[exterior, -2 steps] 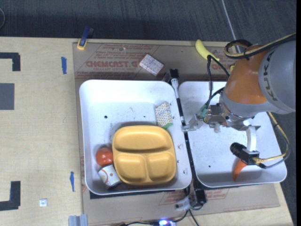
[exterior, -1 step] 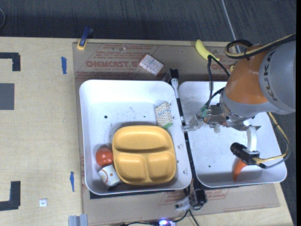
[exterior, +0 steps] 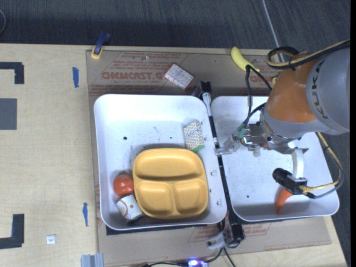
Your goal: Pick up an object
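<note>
You had nothing picked up at this moment: the whole grasp was left to do. The gripper [exterior: 227, 147] sat low at the left edge of the right bin [exterior: 253, 177], close against the wall it shares with the left bin [exterior: 101, 149]. You could not tell whether the fingers were open or closed, and nothing could be seen held there.

The only loose object in the right bin was an orange carrot-shaped piece [exterior: 282, 200], near the front wall and well apart from the gripper. Across the divider, a small patterned packet [exterior: 193, 134] lay nearest the gripper, just beside the wall.

The rest of the left bin was crowded. A yellow divided plate [exterior: 169, 182] filled the middle. A red ball [exterior: 122, 183] and a small white-and-orange cup [exterior: 129, 206] were squeezed between the plate and the bin's front left corner.

I judge that the shared wall was your main obstacle, since it stood between the gripper and the packet. The plate's broad body would have been hard to pinch. A small checked box [exterior: 178, 75] lay on the desk behind the bins.
</note>
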